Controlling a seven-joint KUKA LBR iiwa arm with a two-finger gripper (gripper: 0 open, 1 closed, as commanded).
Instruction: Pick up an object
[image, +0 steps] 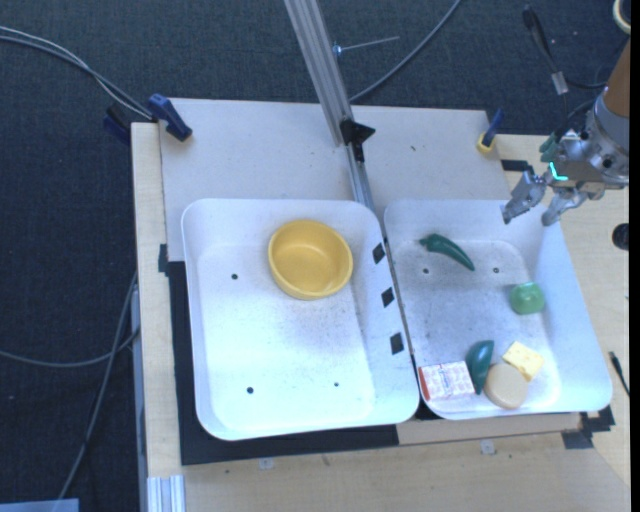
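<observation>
The right bin serves as the landmark: its middle floor is bare and speckled, giving open room, while its things sit toward its edges. A dark green pepper lies near the bin's far rim, toward its left side. A small green ball rests close to the bin's right wall. At the bin's near edge a cluster crowds together: a red and white packet at the near left corner, a teal piece just beside it, a tan round block and a yellow wedge touching it. The gripper hangs above the bin's far right corner, its two fingers apart with nothing between them. The pepper lies to the gripper's left and the ball below it in the view, both apart from it. Left of this bin, the left bin carries a yellow bowl near its far rim, the rest of its floor open. Both bins rest on the surface.
</observation>
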